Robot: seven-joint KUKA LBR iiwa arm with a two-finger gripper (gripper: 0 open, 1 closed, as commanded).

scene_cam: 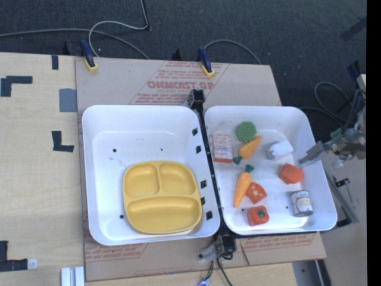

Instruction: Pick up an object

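Two white bins sit side by side on the worktop (36, 159), on a cardboard sheet (172, 82) held by two blue-and-yellow clamps (89, 55) at its far edge. Left bin (95, 130) holds a yellow divided plate (162, 196) toward its near right corner. Right bin (309, 130) holds the small items: green round piece (245, 130) near the far edge, small carrot (249, 147) just beside it, a white-and-red packet (221, 147) along the left wall, a larger carrot (241, 187) in the middle, a red piece with a white mark (256, 192) touching or just beside that carrot, a red tomato-like piece (258, 215) near the near edge, a small can (302, 202) in the near right corner, an orange-red block (291, 174) by the right wall, a white-grey object (278, 150) far of the block. The gripper (312, 154) reaches in over the right wall of the right bin, tip above the rim, near the orange-red block and the white-grey object but apart from both. Jaws: too blurred and small, cannot tell wide or narrow; nothing visibly between them. Cables run across the dark floor (178, 16) beyond the worktop's far edge.
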